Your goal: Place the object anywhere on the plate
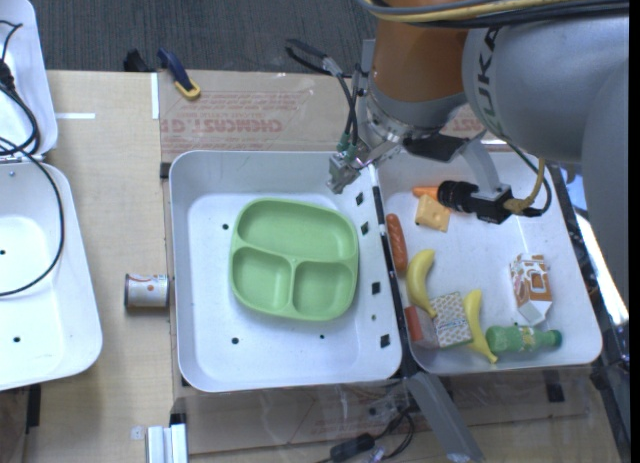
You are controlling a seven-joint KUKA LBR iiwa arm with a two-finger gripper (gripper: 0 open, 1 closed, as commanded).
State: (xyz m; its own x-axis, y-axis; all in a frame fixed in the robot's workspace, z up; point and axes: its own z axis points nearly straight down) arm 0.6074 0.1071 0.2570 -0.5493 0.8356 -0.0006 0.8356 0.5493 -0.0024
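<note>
- Bench [100,101] was light wood, with a flattened cardboard sheet [250,116] at the back and two white bins side by side on top.
- Left bin [200,341] held a green plate [295,259] with three compartments, sitting roughly mid-bin; nothing lay on it.
- Right bin [570,251] held the loose items: a hot dog [397,243] along the left wall, a banana [421,279] beside it, a second banana [478,326] lower down, a small snack box [451,319] between the two bananas, a green bottle [522,339] lying on its side near the front, a white and orange carton [531,289] to the right, a yellow cheese wedge [432,214] and an orange carrot piece [426,192] near the back.
- Arm [520,41] reached in from the right, its orange band over the back edge of the bins.
- Gripper [343,171] hung over the back right corner of the left bin, near the dividing wall and behind the plate's far right corner.
- Couldn't tell how the gripper was set or whether it carried anything; the tip was small and cluttered.
- Small cylinder [147,291] lay on the bench just left of the left bin.
- Blue and yellow clamp [177,74] sat at the bench's back edge.
- White tray [40,281] with a black cable [35,121] sat at far left.
</note>
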